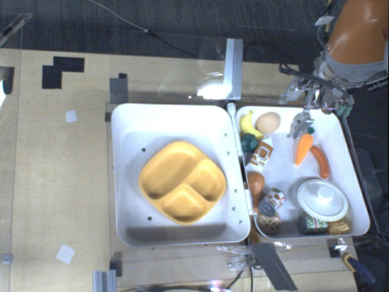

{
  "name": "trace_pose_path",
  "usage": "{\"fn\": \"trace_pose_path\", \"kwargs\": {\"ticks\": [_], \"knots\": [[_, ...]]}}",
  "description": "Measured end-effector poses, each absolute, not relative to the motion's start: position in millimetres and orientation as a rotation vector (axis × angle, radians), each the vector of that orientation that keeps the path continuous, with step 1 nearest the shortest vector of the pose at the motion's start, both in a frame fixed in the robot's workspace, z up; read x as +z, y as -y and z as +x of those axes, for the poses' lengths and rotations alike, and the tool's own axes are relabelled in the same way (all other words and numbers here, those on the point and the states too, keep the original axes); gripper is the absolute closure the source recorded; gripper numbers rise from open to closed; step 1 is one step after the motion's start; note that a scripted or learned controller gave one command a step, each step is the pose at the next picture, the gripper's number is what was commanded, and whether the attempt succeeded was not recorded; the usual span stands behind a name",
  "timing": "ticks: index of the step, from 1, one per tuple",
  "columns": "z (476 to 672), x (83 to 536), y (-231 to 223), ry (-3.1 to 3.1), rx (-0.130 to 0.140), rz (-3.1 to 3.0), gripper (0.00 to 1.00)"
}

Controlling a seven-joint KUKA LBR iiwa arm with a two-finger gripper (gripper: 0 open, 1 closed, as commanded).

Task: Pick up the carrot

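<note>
- The carrot (302,149) lies in the right white bin (358,184), in its upper half, with the thick orange end low and the green top pointing up toward the far wall.
- The gripper (302,125) hangs directly above the green top of the carrot; its metal fingers point down and the tips are at or very near the leaves, but I cannot tell if the jaws are released or clenched, and the carrot is not visibly between them.
- Just beside the carrot, on its right, a small red sausage (320,161) lies at a slant.
- To the left of the carrot there are an egg (267,123), a yellow banana (247,125), a dark green item (248,142) and a small orange and white carton (260,155).
- Below the carrot stands a white round lidded bowl (323,199), and at the near wall a small tin (311,224) lies on its side.
- In the lower left part of the same bin I see a brown rounded thing (256,182), a printed can (273,200) and a dark speckled item (268,224).
- The left white bin (127,139) holds a yellow divided plate (182,180) with three compartments.
- The arm (358,29), orange and grey, comes in from the upper right corner, above the light wooden worktop (55,181).
</note>
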State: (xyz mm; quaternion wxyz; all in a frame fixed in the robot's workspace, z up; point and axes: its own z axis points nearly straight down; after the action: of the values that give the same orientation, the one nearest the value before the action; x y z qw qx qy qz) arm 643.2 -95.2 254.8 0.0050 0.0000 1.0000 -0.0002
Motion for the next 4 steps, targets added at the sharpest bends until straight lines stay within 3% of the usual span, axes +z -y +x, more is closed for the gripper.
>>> {"fn": "trace_pose_path", "kwargs": {"ticks": [1,2,3,4], "knots": [[615.2,122.5,138.3,-3.143,0.001,0.047,0.00],[607.6,88.7,120.9,-3.123,0.000,0.190,0.00],[611.2,102.9,119.6,-3.113,-0.001,0.178,1.00],[595.8,123.7,119.7,-3.129,-0.002,-0.083,1.00]]}}
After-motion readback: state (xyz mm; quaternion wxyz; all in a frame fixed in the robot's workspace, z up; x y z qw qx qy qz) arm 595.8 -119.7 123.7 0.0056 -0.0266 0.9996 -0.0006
